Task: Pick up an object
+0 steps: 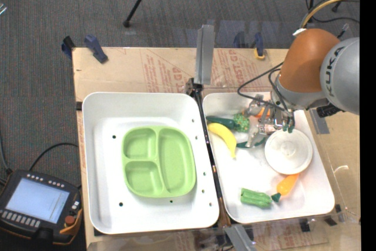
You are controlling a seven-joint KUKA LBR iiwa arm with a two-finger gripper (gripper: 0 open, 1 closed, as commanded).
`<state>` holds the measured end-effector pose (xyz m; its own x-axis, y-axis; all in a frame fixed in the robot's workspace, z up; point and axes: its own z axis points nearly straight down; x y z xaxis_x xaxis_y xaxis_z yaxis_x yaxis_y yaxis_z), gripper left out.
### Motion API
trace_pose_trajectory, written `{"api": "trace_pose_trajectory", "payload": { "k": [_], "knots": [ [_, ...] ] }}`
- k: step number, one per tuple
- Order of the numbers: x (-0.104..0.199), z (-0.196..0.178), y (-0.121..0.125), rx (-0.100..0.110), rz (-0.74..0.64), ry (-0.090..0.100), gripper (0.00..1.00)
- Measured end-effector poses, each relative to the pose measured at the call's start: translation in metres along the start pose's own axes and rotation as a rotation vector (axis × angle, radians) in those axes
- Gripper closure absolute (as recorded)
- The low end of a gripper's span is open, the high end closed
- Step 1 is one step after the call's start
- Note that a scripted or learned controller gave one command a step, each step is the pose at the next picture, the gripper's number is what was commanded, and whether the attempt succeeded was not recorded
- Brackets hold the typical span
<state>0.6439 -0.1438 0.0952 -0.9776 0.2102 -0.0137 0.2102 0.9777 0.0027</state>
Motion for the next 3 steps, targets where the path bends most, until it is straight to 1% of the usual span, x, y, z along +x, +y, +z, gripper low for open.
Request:
{"api": "trace_pose_trajectory", "payload": {
  "k": [1,2,3],
  "knots": [
    [-0.002,0.001,-0.010,0.000,0.168,0.000,0.00],
    [0.004,0.000,0.001,0.003,0.294,-0.002,0.00],
    [0.013,0.001,0.024,0.003,0.285,-0.001,0.00]
  ]
}}
